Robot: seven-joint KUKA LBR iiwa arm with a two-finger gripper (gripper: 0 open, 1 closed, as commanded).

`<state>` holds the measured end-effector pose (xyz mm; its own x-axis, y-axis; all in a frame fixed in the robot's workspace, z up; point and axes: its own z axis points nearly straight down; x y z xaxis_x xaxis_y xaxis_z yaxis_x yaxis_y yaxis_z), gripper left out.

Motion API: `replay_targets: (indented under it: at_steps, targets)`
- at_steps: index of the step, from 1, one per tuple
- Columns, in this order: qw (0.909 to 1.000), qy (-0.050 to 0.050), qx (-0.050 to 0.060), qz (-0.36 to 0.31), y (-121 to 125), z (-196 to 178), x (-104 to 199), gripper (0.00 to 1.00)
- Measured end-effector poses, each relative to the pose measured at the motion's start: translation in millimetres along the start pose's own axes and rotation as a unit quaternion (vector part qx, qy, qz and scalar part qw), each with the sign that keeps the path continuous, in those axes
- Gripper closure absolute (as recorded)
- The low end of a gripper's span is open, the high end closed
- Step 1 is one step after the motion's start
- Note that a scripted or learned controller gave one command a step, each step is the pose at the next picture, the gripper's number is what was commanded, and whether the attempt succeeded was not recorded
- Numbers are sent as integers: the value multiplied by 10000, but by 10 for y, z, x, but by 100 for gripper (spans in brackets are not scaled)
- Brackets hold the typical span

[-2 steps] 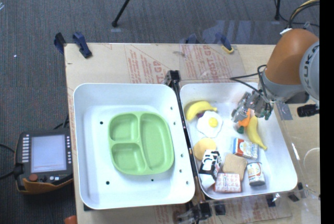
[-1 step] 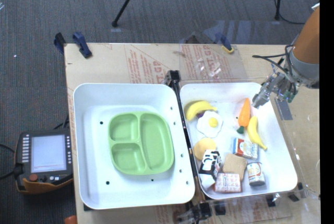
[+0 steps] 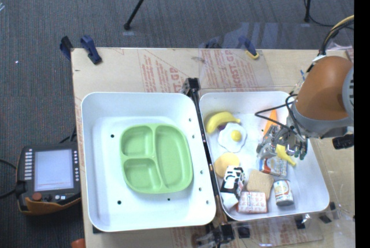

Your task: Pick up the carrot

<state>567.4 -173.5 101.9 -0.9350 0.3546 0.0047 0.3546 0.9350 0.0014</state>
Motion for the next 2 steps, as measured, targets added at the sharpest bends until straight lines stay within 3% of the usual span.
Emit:
replay_targets:
  at_steps: [1,2]
  targets:
    - [10000,-21,-1,0,1,-19,-14,0]
    - [9879,-28,-4,1552,174,142,-421,0]
